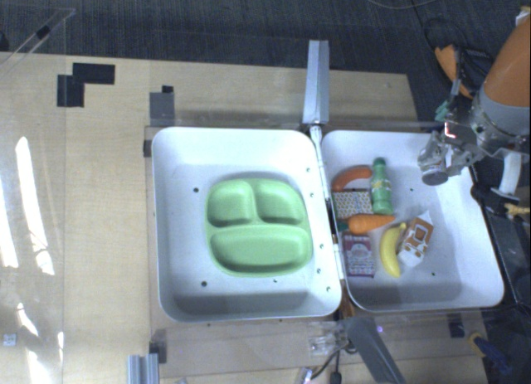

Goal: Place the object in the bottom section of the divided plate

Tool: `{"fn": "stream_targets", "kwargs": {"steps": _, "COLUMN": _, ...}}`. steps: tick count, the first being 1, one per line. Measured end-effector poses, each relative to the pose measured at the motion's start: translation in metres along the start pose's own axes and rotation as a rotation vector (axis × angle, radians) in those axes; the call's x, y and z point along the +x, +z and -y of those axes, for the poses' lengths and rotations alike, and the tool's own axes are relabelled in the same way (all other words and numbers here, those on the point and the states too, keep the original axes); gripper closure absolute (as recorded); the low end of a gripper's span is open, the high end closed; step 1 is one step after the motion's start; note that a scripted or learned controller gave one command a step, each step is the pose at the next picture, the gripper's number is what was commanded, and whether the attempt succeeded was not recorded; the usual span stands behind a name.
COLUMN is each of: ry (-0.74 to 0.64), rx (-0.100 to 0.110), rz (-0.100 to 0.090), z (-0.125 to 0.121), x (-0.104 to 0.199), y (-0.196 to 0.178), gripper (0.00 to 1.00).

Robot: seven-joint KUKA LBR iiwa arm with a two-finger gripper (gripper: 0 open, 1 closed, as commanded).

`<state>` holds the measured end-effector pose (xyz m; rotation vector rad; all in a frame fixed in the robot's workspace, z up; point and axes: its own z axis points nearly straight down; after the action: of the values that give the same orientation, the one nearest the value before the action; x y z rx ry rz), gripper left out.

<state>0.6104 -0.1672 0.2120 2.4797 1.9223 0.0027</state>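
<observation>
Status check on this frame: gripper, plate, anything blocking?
Gripper over right bin's upper right, holding nothing visible. Green divided plate in left bin, sections bare. Food items, including banana and carrot, clustered in right bin. Path unobstructed.

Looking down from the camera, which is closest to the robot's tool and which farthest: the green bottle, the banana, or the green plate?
From the tool:
1. Green bottle, upright in the right bin, to the tool's left.
2. Banana, lower in the same bin.
3. Green plate, in the left bin.
</observation>
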Motion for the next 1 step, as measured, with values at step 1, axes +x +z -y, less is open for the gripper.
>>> {"fn": "stream_targets", "kwargs": {"steps": 1, "ry": -0.013, "rx": 0.001, "rz": -0.002, "z": -0.0158, "x": 0.0560, "y": 0.0863, "gripper": 1.00}}
